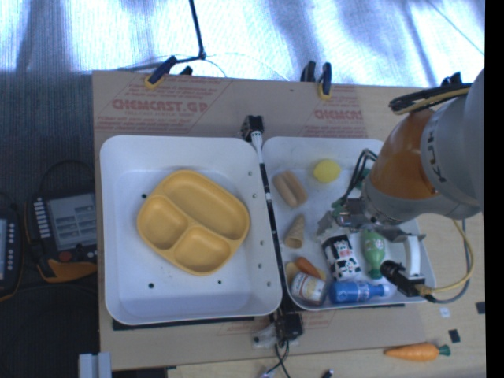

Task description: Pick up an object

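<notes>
My gripper (337,217) hangs low over the middle of the right bin (272,157), below the orange-banded wrist. A tan cone (295,231) lies just left of it. A black-and-white carton (340,257) and a green bottle (373,251) lie just in front of it. Further back are a bread roll (288,187) and a yellow ball (327,170). Along the front wall lie a carrot (309,268), a small can (309,289) and a blue bottle (358,291). I see nothing held in the gripper.
The left bin (118,290) holds a yellow divided plate (194,221). A second carrot (414,353) lies on the bench outside the bins at the front right. Clamps (316,75) sit at the board's back edge. The arm covers the right bin's right side.
</notes>
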{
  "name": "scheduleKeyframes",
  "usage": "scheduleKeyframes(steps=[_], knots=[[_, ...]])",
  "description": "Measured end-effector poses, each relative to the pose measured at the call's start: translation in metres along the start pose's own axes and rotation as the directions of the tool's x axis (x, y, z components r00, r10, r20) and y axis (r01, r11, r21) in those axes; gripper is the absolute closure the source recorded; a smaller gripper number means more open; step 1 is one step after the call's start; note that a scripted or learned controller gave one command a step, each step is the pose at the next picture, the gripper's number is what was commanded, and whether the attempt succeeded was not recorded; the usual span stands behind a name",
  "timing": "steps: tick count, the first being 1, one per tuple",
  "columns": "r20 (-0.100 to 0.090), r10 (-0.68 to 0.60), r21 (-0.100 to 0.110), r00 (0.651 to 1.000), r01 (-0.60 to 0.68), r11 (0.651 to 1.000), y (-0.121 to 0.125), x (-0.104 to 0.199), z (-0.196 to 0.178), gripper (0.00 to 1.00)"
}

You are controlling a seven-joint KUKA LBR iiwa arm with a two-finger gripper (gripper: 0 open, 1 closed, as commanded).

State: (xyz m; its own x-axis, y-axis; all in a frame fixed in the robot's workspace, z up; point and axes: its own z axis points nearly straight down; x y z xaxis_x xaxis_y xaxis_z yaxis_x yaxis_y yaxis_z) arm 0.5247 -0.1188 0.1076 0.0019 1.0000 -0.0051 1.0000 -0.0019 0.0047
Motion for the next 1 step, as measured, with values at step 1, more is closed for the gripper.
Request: scheduleKeyframes(steps=[1], knots=[[-0.004, -0.003, 0.003, 1.000, 0.003, 1.000, 0.0075, 0.0409, -0.1312, 1.00]])
